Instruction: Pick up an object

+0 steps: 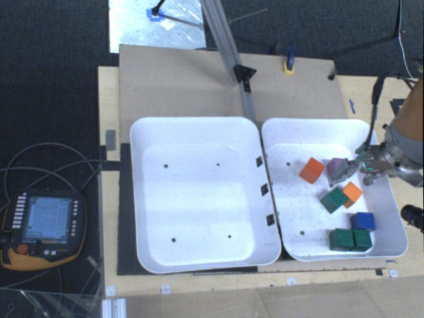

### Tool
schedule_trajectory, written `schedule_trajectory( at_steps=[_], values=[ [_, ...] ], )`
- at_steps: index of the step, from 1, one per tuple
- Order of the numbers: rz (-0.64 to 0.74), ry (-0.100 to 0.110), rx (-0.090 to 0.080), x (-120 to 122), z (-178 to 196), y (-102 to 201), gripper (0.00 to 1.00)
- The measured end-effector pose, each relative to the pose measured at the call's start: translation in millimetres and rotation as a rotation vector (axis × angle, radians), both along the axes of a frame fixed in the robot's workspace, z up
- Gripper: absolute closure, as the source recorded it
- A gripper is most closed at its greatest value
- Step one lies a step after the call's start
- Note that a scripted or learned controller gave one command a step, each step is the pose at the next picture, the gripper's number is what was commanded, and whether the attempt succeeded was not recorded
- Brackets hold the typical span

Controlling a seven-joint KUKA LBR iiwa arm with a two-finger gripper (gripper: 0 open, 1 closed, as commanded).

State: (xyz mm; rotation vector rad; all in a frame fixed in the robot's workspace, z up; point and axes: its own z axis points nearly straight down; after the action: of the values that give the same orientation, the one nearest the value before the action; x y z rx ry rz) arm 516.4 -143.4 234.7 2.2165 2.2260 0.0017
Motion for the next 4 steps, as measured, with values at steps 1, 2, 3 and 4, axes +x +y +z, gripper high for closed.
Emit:
schedule_trajectory(
  at_steps=[1,2,3,4],
  values=[
    [-0.001,-0.001,0.000,0,0,0,0.00],
    [-0.002,0.006,0.001,-6,-59,5,0.00],
    [-0.003,0.003,0.000,-5,-107,-4,0.00],
    [-0.001,-0.024,-0.011,2,-119,-7,0.00]
  ],
)
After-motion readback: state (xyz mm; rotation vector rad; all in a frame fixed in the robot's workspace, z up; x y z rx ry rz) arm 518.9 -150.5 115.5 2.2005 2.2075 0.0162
